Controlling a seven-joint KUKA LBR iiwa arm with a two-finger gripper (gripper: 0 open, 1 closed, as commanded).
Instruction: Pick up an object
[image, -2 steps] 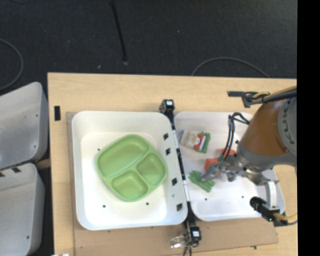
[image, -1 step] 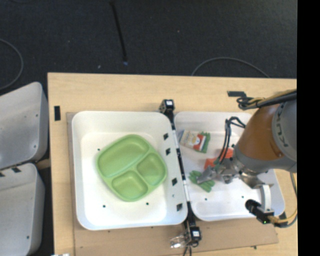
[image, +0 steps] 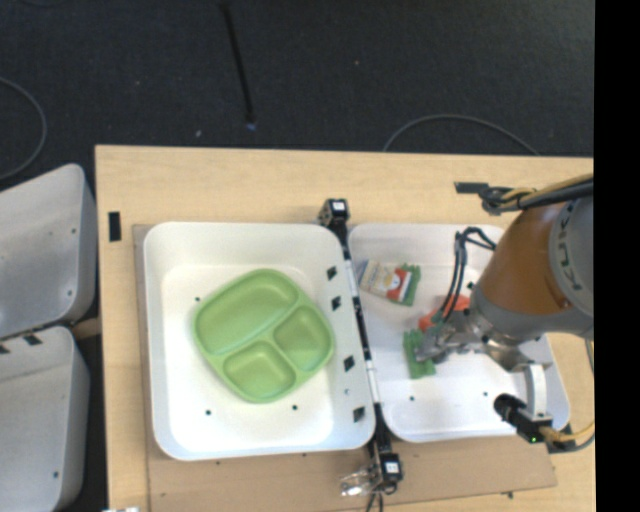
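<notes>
Two shallow white bins sit side by side on the wooden bench (image: 120, 300). The left bin (image: 165, 420) carries one item — a green divided plate (image: 262, 335) with three compartments, lying flat at the bin's middle, clear of all four walls. The right bin (image: 440, 420) carries the candidates for picking. A small packet (image: 390, 282), white and grey with red and green print, lies near the bin's far edge, toward the divider between the bins. A flat green object (image: 417, 358) lies near the bin's middle, nearer the divider than the right wall, with a small red-orange piece (image: 432, 320) just beyond it on the far side. The arm (image: 535, 275) enters over the right bin's right edge, orange band uppermost. The gripper (image: 432, 348) sits low over the green object, at or touching its right side; whether the fingers are spread or pressed together cannot be told — the wrist body and cabling mask them.
</notes>
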